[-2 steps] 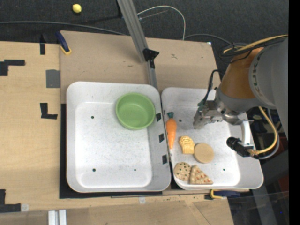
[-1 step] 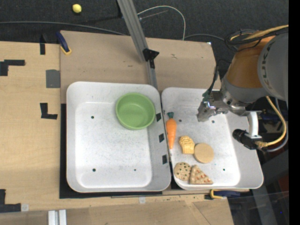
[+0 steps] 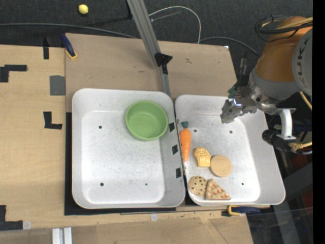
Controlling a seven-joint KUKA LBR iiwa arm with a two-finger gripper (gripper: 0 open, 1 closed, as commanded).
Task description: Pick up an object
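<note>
In the right bin (image 3: 254, 151) lie an orange carrot (image 3: 185, 143), a yellow waffle-like piece (image 3: 202, 157), a round tan cookie (image 3: 221, 165), a speckled cookie (image 3: 197, 185) and a pizza slice (image 3: 217, 191). All of them are toy food, gathered in the bin's left and front part. A green bowl (image 3: 147, 120) stands in the left bin (image 3: 91, 151) near its back right corner. My gripper (image 3: 229, 113) hangs over the back of the right bin, well behind the food and apart from it. Nothing shows under it.
A grey metal pole (image 3: 144, 27) slants across the bench down to the gap between the bins. Black cables run along the back. A yellow ball (image 3: 83, 8) lies on the dark floor at the far left. The arm's bulk stands at the right.
</note>
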